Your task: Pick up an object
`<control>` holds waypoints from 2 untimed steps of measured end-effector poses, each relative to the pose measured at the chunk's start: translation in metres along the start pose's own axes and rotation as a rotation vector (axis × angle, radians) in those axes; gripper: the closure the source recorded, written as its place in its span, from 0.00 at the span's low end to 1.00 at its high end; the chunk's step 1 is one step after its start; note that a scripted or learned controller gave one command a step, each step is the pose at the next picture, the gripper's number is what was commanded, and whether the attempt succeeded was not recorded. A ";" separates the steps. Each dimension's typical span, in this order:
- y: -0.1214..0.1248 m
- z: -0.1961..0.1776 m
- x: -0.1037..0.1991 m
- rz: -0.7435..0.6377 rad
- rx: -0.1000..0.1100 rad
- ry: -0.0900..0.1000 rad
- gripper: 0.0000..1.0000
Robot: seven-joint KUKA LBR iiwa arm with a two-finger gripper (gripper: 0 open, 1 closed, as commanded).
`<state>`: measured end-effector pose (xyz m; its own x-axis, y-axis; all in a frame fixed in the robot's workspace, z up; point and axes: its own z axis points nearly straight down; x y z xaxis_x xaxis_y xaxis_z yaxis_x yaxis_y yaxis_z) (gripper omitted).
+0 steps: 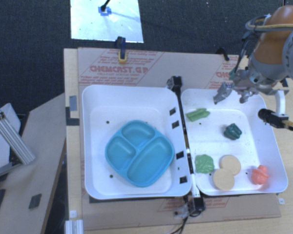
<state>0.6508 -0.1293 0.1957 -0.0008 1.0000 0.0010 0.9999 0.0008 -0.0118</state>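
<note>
My gripper (233,96) hangs open over the back edge of the right bin (268,140), its two grey fingers spread with nothing between them. A light green piece (198,114) lies in that bin just left of and below the gripper. A dark green lump (232,131) sits near the bin's middle. Along the front lie a green leafy piece (204,163), two tan discs (226,172) that overlap, and an orange-pink object (259,175) at the right corner.
The left bin (97,111) holds a blue divided plate (138,152). A black-clipped divider (180,130) runs between the two bins. A yellow and black clamp (122,50) stands at the back of the cardboard.
</note>
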 end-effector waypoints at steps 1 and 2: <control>0.003 -0.009 0.000 -0.002 -0.013 -0.002 0.00; 0.007 0.033 -0.001 -0.002 -0.012 -0.002 0.00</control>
<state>0.6572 -0.1303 0.1630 -0.0027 1.0000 -0.0008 1.0000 0.0027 0.0001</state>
